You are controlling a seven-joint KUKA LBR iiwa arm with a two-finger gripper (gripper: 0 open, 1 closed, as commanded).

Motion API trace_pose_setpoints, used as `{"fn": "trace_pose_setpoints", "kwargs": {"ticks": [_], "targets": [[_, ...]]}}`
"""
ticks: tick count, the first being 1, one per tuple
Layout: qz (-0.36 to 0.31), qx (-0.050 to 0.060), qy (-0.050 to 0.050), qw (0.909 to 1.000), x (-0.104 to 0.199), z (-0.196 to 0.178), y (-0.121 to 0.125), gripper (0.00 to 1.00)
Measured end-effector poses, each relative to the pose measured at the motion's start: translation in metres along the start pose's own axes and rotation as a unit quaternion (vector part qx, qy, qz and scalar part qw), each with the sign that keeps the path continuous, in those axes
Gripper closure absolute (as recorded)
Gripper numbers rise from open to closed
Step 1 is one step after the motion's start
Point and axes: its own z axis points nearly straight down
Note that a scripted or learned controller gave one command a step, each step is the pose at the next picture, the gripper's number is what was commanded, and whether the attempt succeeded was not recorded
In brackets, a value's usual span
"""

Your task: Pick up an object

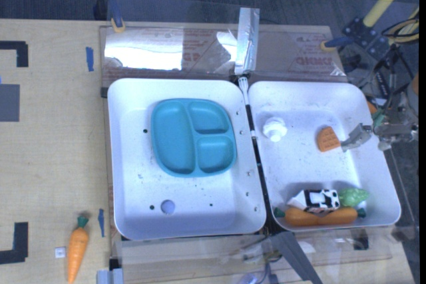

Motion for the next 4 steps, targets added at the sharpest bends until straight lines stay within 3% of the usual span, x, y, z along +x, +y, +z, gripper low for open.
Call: {"fn": "trace_pose_setpoints", "kwargs": {"ticks": [1, 2, 3, 4], "targets": [[-0.061, -0.012, -0.003, 0.9981, 0.063, 0.101, 0.083, 0.00], [-0.059, -0.012, -0.005, 0.9982, 0.017, 0.101, 0.074, 0.00], [-0.044, -0.016, 0.004, 0.9989, -0.005, 0.098, 0.043, 0.00], [0.023, -0.012, 0.000, 0.9997, 0.006, 0.101, 0.063, 0.00]]}}
